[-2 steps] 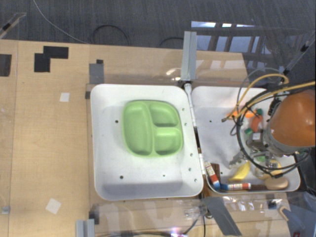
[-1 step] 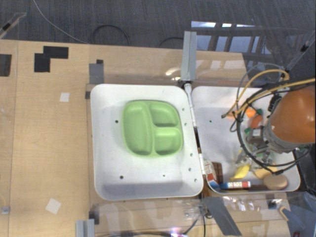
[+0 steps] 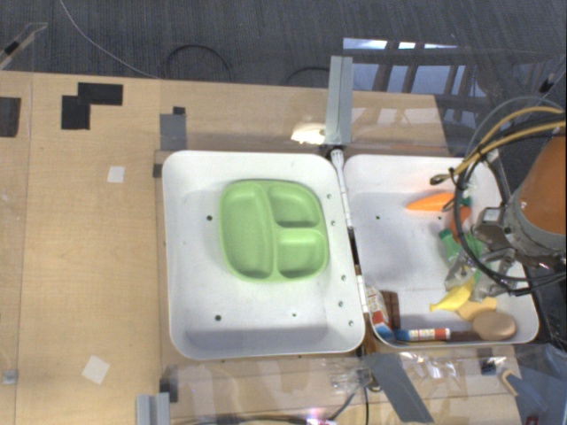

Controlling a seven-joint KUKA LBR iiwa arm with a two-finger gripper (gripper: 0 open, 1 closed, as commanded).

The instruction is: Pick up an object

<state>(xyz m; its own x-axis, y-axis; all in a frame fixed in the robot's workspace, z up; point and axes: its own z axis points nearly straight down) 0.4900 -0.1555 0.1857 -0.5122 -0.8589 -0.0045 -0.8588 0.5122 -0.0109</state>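
A wooden desk (image 3: 80, 264), seen from above at a slant, carried two shallow white bins side by side. The left bin (image 3: 190, 326) held a light green divided plate (image 3: 271, 230) lying flat near its middle, with one long compartment and two smaller ones. The right bin (image 3: 390, 246) held a scatter of small objects along its right and near sides: an orange carrot-shaped piece (image 3: 429, 204) toward the far right, a yellow banana-like piece (image 3: 454, 300), a tan round item (image 3: 493, 327) in the near right corner, and a marker (image 3: 423, 334) lying along the near wall. The grey and orange arm (image 3: 540, 202) reached in from the right, hung with cables. Its pincer (image 3: 469, 255) sat low over the cluster of objects near the bin's right side, just above the yellow piece. Cables and clutter hid its tips, so it could not be told how far apart they stood or whether anything was caught between them.
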